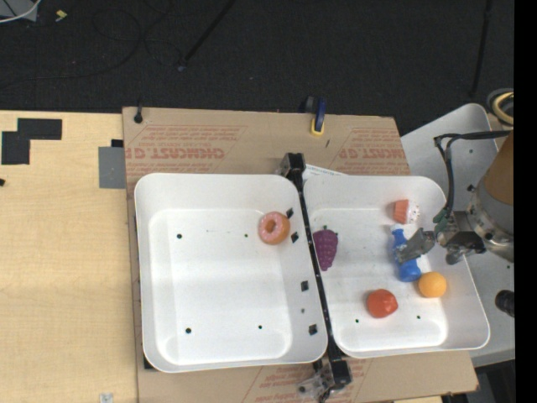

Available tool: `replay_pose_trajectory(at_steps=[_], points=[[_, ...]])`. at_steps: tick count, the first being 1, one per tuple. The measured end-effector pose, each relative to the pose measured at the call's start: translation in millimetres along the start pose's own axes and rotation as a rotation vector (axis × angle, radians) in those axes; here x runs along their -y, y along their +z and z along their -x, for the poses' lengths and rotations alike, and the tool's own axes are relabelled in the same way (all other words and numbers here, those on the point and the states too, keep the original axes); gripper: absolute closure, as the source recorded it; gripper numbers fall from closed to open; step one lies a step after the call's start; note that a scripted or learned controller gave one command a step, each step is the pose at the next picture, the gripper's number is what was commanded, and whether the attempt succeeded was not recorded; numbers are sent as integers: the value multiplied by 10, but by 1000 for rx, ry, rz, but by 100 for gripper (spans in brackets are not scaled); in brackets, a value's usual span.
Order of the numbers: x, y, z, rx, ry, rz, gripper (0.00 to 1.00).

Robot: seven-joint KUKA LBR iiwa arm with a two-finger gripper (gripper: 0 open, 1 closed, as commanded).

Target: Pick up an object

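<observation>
A: Where is the pincer (417, 243) just now?

B: Low over the right-hand bin (457, 332), reaching in from the right. Its tips sit at a blue object (406, 257) near the bin's right wall.

A: Is it gripping the blue thing?

B: I cannot tell. The tips are right at the top part of it, touching or nearly so, but the angle hides whether anything sits between them.

A: What else lies around the pincer?

B: Just past its tips toward the far edge there is a small orange-red block (401, 210) with a bit of white beside it. Nearer the camera, just below the wrist, lies an orange ball (432, 285). A red round fruit, like a tomato (381, 302), sits further toward the front and a little left.

A: And to the left of the pincer?

B: A purple bunch of grapes (325, 247) lies well to the left, close by the black divider between the bins. Beyond that, in the left-hand bin (159, 309), a pink doughnut (273, 227) rests by that bin's right wall.

A: What do the bins sit on?

B: A brown cardboard sheet (218, 145) on the surface, with a blue and yellow clamp (317, 116) at its far edge.
</observation>
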State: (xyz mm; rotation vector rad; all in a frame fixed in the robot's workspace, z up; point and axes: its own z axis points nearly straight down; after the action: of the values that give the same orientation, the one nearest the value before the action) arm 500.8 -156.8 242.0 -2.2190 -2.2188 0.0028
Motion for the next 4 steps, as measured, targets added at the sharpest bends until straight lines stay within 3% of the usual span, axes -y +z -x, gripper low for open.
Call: replay_pose_trajectory(at_steps=[1,2,3,4], points=[[115,1311,58,-1,-1,0,0],[-565,1553,-40,0,-3,4,0],[-1289,1519,-438,17,9,5,0],[-1081,-1145,-1299,0,-6,20,0]])
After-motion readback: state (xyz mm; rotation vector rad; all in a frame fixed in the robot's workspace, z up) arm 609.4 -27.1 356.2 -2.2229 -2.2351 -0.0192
